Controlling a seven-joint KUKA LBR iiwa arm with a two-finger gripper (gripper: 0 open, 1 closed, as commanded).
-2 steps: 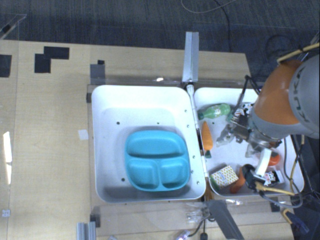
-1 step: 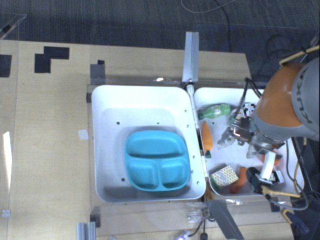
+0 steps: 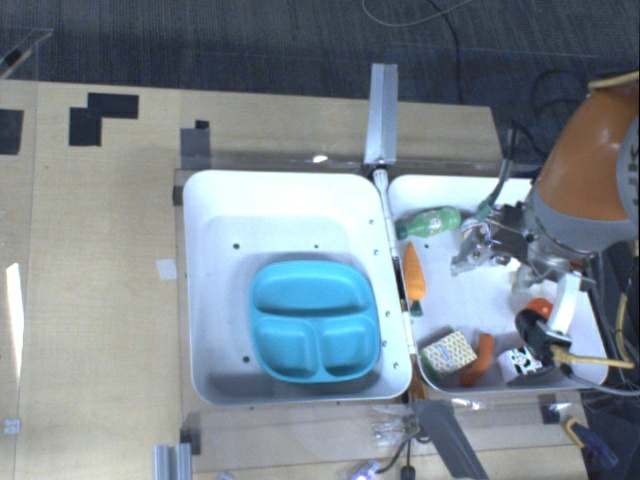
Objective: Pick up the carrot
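The carrot (image 3: 412, 273) is a small orange piece lying lengthwise against the left wall of the right bin (image 3: 500, 193), just beside the divider. My gripper (image 3: 478, 247) hangs over the middle of the right bin, a short way to the right of the carrot and apart from it. Nothing shows in its grasp. The grey arm with its orange band (image 3: 598, 158) comes in from the right behind the gripper.
A green bottle (image 3: 430, 221) lies at the back of the right bin above the carrot. At its front are a checkered packet (image 3: 448, 351), a red sausage-like piece (image 3: 481, 358) and a small black-and-white item (image 3: 521, 363). The left bin (image 3: 215, 268) holds a blue divided plate (image 3: 312, 318).
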